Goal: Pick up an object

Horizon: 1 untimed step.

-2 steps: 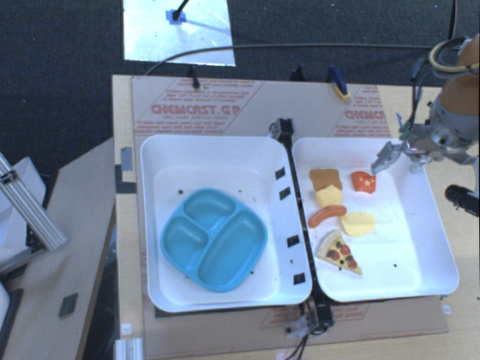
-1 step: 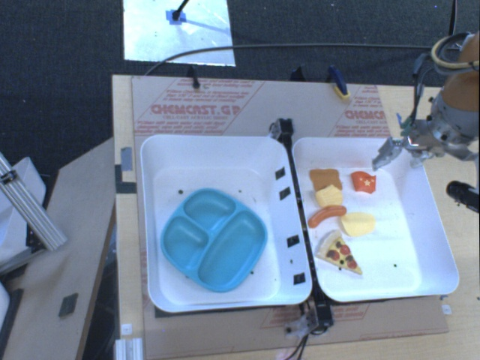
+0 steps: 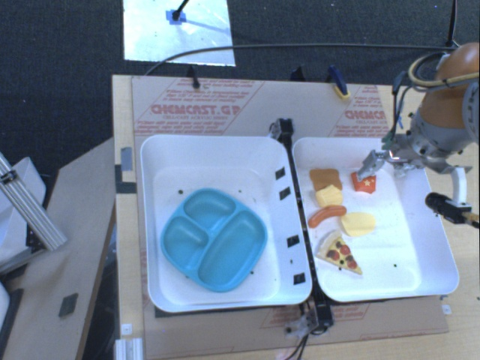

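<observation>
In the right bin [image 3: 431, 265] lie several toy foods: a brown toast slice [image 3: 325, 178], a yellow cheese wedge [image 3: 328, 196], an orange sausage [image 3: 327, 216], a pale yellow block [image 3: 358, 223], a pizza slice [image 3: 339, 253] and a small red carton [image 3: 364, 183]. My gripper [image 3: 373, 163] hangs low over the bin's far part, its tip just above and right of the red carton and very close to it. Whether it touches the carton cannot be made out.
The left bin [image 3: 161, 160] holds a blue divided plate [image 3: 214, 238]. A black divider strip [image 3: 294, 201] runs between the bins. The arm [image 3: 442, 118] comes in from the right over the bin's far right corner. A blue clamp [image 3: 339, 82] sits on the board behind.
</observation>
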Each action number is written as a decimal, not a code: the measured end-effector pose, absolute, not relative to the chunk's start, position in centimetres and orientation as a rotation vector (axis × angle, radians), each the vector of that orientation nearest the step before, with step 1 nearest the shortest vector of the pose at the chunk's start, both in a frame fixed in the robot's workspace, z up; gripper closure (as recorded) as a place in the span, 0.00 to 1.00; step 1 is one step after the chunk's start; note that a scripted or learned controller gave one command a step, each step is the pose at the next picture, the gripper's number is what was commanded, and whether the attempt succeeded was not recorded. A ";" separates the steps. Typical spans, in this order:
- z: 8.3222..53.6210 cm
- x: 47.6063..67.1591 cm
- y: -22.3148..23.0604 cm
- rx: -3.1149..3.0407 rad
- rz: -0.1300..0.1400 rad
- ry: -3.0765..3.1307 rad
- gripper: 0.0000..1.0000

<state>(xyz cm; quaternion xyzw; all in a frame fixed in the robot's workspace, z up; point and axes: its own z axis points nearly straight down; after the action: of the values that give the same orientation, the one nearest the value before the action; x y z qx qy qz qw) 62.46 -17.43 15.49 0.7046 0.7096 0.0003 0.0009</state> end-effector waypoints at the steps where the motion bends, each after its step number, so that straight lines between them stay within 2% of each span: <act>1: 9.7 63.1 -17.3 2.211 0.002 2.227 0.00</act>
<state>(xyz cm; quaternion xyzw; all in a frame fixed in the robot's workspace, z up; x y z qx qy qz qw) 63.13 -17.33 9.70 0.7045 0.7097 0.0006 0.0016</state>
